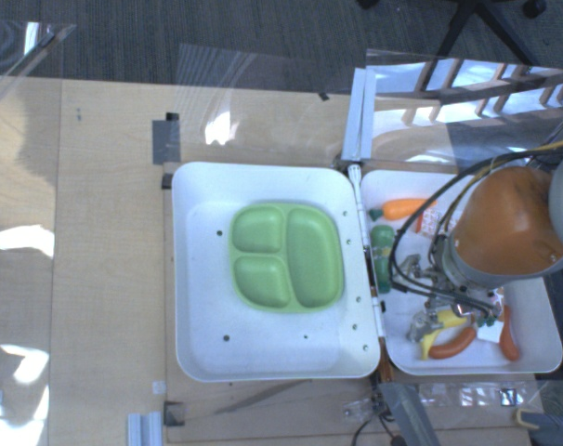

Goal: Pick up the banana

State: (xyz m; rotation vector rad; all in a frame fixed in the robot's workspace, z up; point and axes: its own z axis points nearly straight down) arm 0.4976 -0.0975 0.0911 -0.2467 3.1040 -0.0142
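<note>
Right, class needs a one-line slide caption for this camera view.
Arm's hand low in the right bin over the banana and toy foods; green divided plate in the left bin.

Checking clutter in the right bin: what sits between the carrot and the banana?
In the camera view, the arm's wrist and gripper hang between the carrot and the banana.

Count: two shallow white plastic bins (198, 277) (537, 356); one green three-compartment plate (289, 256); one orange carrot (404, 208); two red-orange sausages (451, 343) (509, 339).

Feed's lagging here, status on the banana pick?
Gripper low in right bin, over banana. Grasp unconfirmed. Sausage against banana; carrot, cucumber apart.
</note>
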